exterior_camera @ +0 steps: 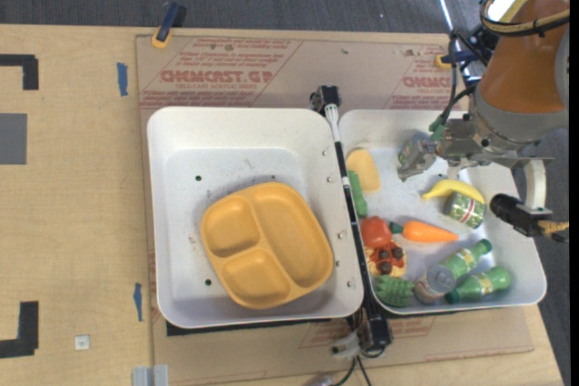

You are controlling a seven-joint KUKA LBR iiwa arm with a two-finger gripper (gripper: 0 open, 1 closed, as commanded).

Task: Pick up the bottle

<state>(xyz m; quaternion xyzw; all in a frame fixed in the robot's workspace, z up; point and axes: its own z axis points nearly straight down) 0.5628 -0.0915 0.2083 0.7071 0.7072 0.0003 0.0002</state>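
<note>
Two green bottles lie on their sides in the near right corner of the right bin (534,285). One bottle (463,259) points up to the right; the other bottle (480,285) lies just below it, along the bin's front wall. My gripper (418,155) hangs over the upper middle of the right bin, well above and to the left of both bottles, with nothing seen in it. The grey arm with its orange band (520,72) reaches in from the right.
The right bin also has a banana (448,189), a small can (464,209), a carrot (430,232), a red toy (380,235), a pale yellow piece (364,169) and a grey object (438,281) against the bottles. A yellow divided plate (265,242) lies in the left bin.
</note>
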